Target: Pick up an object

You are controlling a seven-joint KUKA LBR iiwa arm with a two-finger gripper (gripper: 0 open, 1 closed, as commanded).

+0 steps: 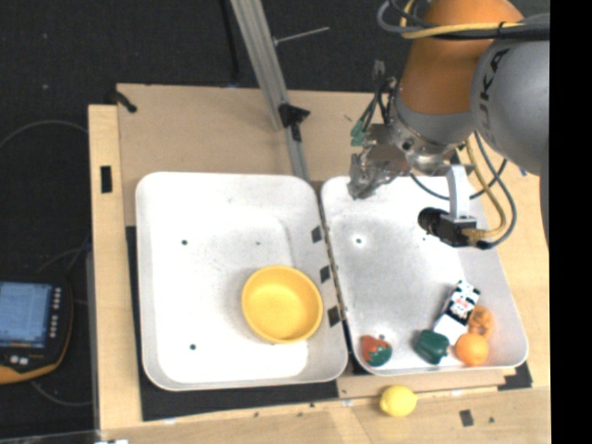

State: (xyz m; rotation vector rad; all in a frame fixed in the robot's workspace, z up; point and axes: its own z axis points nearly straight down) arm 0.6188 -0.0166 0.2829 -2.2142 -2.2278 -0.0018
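My gripper [363, 183] hangs over the far left corner of the right bin [398, 257], with nothing seen in it. Along that bin's near edge lie a red fruit-like piece [375, 348], a dark green block [431, 345] and an orange ball [472, 349]. Behind the ball sit a second orange piece [481, 320] and a small white-and-black box [462, 302]. All of these are well away from the gripper, toward the near right. A yellow bowl [282, 303] stands upright in the left bin [185, 220].
A yellow lemon-like piece [398, 400] lies on the bench outside the right bin's near edge. A slanted metal pole [268, 72] rises behind the bins. At the far left sits a handheld screen unit [28, 326].
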